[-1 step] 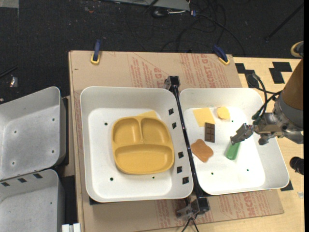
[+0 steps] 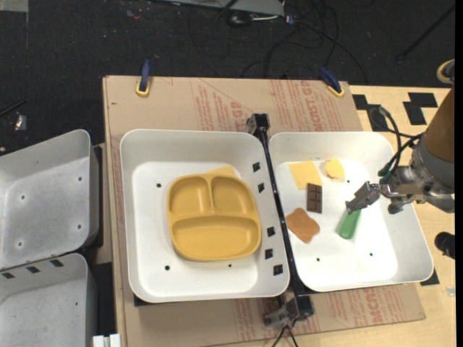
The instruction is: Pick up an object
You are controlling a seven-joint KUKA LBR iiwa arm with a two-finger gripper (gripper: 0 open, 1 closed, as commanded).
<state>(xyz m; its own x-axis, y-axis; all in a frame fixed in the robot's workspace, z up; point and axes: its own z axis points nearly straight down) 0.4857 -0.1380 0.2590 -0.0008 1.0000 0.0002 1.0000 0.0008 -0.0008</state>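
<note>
In the right bin point(image 2: 405, 266) lie a green stick-shaped piece point(image 2: 349, 225), an orange-brown chunk point(image 2: 303, 225), a dark brown chocolate bar point(image 2: 314, 197), a flat pale yellow square point(image 2: 304, 173) and a small yellow lump point(image 2: 334, 169). My gripper point(image 2: 377, 202) hovers over the right half of this bin, open, with nothing between its fingers. Its left finger point(image 2: 359, 199) sits just above the top end of the green piece. The other finger point(image 2: 396, 206) is further right over bare bin floor.
The left bin point(image 2: 145, 194) holds a yellow divided plate point(image 2: 214, 217). A black divider point(image 2: 273, 201) runs between the bins. White metal panels point(image 2: 43, 194) lie off the bench at left. Blue-yellow clamps point(image 2: 144, 78) grip the board's far edge.
</note>
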